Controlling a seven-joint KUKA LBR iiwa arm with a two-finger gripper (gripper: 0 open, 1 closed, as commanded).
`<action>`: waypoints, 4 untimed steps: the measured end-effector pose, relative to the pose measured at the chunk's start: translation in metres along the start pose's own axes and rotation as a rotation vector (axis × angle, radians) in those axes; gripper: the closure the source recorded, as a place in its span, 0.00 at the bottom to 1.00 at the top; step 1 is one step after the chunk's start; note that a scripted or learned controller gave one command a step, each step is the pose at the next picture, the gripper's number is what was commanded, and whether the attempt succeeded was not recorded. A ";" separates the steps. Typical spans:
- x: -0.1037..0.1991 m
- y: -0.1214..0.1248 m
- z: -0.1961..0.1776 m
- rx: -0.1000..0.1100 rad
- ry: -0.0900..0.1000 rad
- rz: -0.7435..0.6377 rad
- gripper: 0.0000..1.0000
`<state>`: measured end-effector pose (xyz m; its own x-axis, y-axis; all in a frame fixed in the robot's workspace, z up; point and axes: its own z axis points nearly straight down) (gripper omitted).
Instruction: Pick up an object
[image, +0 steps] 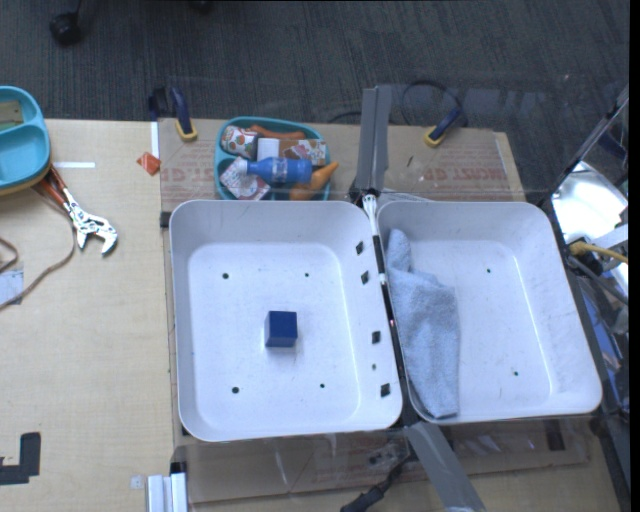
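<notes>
From the camera above, I judge that the task is at its very start: nothing is lifted yet. About my jaws I cannot tell if they are open or closed. The things I could pick lie in the two white bins. In the left bin (200, 240) there is one blue cube (282, 328), alone near the middle of the floor, a little to the near side. In the right bin (540, 300) there is one grey cloth (425, 335), lying along the left wall from far to near. The cube seems the easier choice. The next move, I think, calls for reaching across from the right, coming down straight over it and closing on two opposite faces. On the bench behind the bins stands one small teal tray (272, 160) with mixed items, and far left lies one wrench (88, 228).
</notes>
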<state>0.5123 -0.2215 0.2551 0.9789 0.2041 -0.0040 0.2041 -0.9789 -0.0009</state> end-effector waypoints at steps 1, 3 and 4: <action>-0.035 -0.007 0.061 0.002 -0.001 0.007 0.00; -0.034 -0.006 0.020 0.000 0.001 0.002 0.00; -0.034 -0.006 0.012 0.001 -0.003 -0.001 1.00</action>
<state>0.4781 -0.2224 0.2432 0.9787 0.2051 -0.0068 0.2051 -0.9787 -0.0018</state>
